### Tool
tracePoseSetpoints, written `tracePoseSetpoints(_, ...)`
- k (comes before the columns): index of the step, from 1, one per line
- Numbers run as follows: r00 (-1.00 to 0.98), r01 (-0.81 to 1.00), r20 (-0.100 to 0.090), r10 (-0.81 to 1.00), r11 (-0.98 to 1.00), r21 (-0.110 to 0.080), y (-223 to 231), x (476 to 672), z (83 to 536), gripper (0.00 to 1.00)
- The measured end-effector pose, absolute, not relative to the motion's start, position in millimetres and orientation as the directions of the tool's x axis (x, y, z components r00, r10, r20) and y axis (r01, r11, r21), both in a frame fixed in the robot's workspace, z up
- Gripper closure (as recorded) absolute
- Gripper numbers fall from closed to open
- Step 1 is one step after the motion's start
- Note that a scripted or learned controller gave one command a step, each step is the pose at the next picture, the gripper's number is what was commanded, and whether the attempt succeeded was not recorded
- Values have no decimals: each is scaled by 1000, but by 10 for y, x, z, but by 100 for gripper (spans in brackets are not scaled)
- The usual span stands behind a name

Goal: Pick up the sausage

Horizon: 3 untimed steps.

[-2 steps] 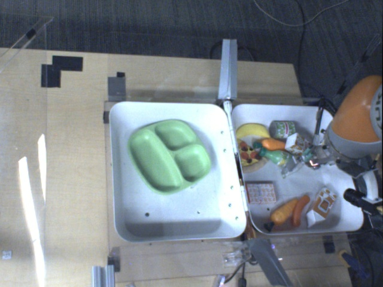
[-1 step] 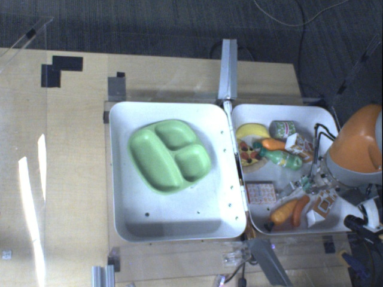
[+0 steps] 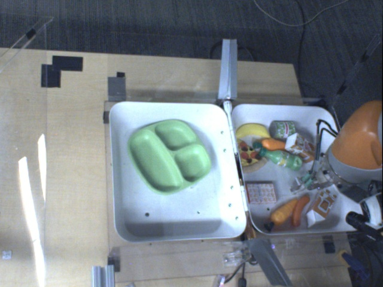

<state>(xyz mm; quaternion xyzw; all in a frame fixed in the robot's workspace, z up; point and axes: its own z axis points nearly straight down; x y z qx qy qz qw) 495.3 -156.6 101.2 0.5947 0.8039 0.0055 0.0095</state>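
So I'm at the approach step here, nothing grabbed yet. The sausage (image 3: pixel 300 210) is lying at a slant in the near part of the right bin (image 3: pixel 263 225), touching an orange carrot-looking thing (image 3: pixel 283 212) on its left and just beside a little printed packet (image 3: pixel 324 203) on its right. My claw (image 3: pixel 311 179) hangs just beyond it, toward the far side, and honestly I can't tell if it's spread or pressed together, it's all thin metal bits at this angle. Left bin (image 3: pixel 119 160) just has the green divided plate (image 3: pixel 170 155), not my problem. Next move as I see it: slide nearer, line up across the sausage, and come down without catching the carrot or the packet, since they're crowding it on both sides
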Motion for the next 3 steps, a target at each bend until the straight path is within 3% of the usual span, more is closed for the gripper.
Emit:
tracePoseSetpoints(1,-292,956,-8,956,292,20,-1566,4952,1012,0)
tracePoseSetpoints(2,-317,948,-4,948,318,9,-1684,4901,906,0)
tracePoseSetpoints(3,-320,947,-6,948,320,16,-1675,4927,1021,100)
